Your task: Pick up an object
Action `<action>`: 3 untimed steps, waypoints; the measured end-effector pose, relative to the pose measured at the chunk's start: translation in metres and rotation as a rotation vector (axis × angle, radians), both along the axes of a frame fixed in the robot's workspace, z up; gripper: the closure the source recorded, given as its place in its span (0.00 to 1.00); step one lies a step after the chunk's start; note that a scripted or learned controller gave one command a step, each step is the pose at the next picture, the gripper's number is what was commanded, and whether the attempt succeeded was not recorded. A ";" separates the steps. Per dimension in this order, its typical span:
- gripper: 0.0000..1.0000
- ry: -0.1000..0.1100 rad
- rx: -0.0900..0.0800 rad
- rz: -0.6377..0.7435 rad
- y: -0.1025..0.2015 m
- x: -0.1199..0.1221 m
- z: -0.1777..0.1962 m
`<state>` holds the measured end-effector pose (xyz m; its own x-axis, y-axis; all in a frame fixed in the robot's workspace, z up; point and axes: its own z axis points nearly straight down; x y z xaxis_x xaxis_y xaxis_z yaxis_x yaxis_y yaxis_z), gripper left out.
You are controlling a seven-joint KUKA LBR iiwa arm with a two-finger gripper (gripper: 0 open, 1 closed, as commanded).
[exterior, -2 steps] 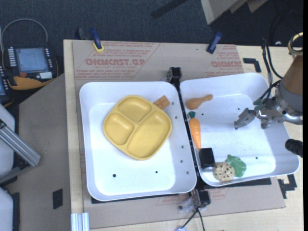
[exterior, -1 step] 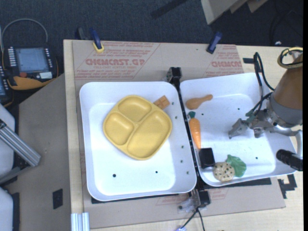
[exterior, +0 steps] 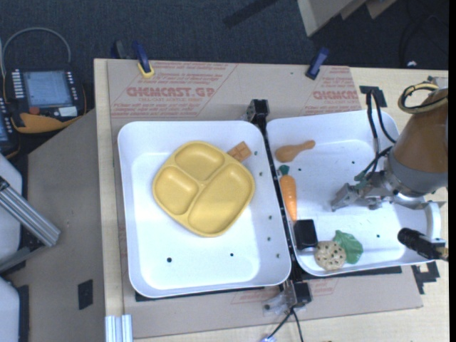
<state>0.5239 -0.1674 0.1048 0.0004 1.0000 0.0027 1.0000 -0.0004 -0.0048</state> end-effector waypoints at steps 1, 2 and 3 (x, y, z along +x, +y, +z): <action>1.00 -0.008 -0.005 -0.001 -0.001 0.001 0.013; 1.00 -0.011 -0.005 0.002 0.003 0.012 0.067; 1.00 -0.013 -0.007 0.001 -0.007 0.011 0.125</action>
